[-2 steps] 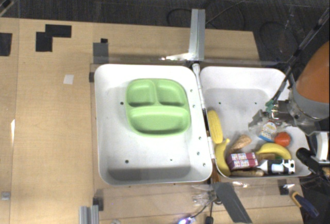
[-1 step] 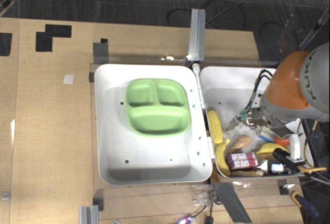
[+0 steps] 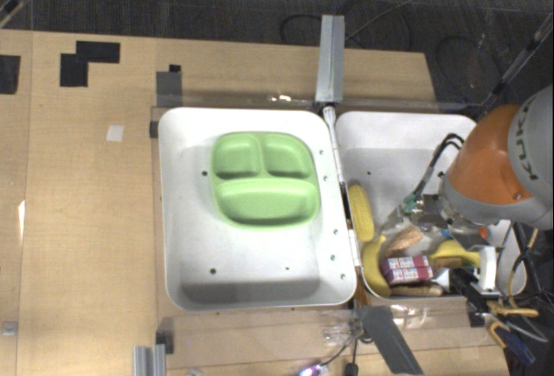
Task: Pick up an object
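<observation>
My gripper (image 3: 414,223) sits low in the right bin (image 3: 389,140), over the clutter there: corn cob (image 3: 360,211), banana (image 3: 374,269), dark box (image 3: 409,269) (jaw state: cannot tell). Green divided plate (image 3: 264,178) lies in the left bin (image 3: 186,218).

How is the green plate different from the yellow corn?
The green divided plate is wide and flat, while the corn cob is slim and long. The plate lies in the left bin, well away from its walls; the corn lies in the right bin, against the wall between the bins. The plate has nothing near it; the corn sits by a banana. Both rest in white bins.
</observation>
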